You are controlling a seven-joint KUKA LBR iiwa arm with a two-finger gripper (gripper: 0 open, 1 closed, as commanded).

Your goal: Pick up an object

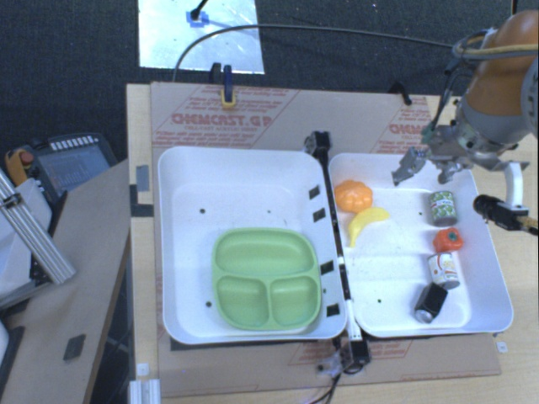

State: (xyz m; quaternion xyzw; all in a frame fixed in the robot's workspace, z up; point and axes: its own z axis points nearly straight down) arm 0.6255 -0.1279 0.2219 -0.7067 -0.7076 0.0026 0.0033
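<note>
Hovering above the right bin (497,310), the gripper (429,168) had its two fingers spread, gripping nothing.
Six small objects lay below: a ribbed orange pumpkin (354,196), curved yellow banana (367,222), green-labelled can (443,208), red tomato (449,241), white can (444,270), black cylinder (431,302). One glossy green three-part tray (268,278) sat in the left bin (194,225), on cardboard-covered bench (253,116).

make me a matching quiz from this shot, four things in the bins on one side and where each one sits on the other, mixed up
Things:
1. green divided plate
2. orange pumpkin toy
3. black can
4. yellow banana

Places:
A. near end of the right bin, lying tilted
B. left bin, toward the near side
C. right bin, just nearer the camera than the pumpkin
D. far left part of the right bin, beside the divider

Pairs: 1-B, 2-D, 3-A, 4-C
</note>
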